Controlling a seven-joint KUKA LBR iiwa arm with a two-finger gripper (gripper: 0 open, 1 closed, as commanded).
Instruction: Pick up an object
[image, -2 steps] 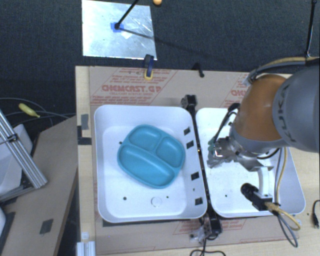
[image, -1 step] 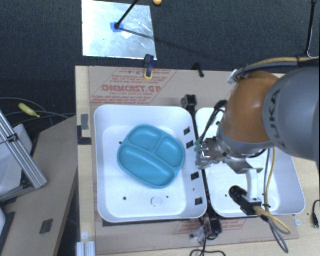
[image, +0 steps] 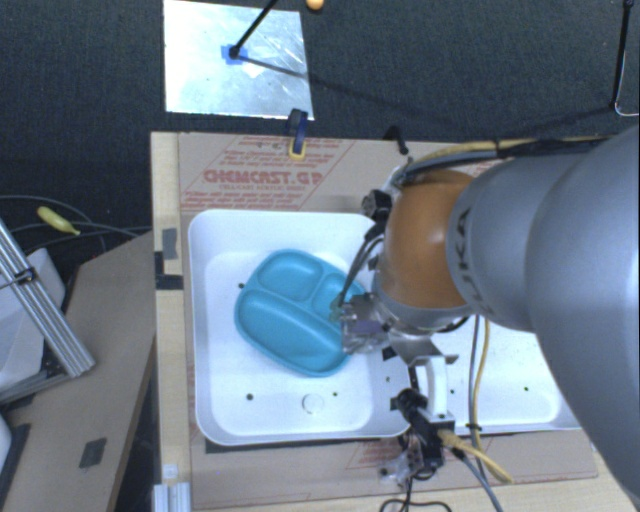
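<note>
A light blue divided plate (image: 293, 311) lies in the left white bin (image: 225, 400), tilted toward the bin's middle and right side. The grey arm with its orange band (image: 425, 245) comes in from the right and hangs over the plate's right edge. My gripper (image: 352, 325) is at that right edge of the plate, mostly hidden under the wrist. Whether anything sits between the fingers cannot be made out.
The right white bin (image: 520, 400) lies partly under the arm. Cables and a connector (image: 420, 440) hang near the front edge between the bins. A cardboard sheet (image: 260, 170) lies behind the bins, and an aluminium frame (image: 40, 320) stands at the left.
</note>
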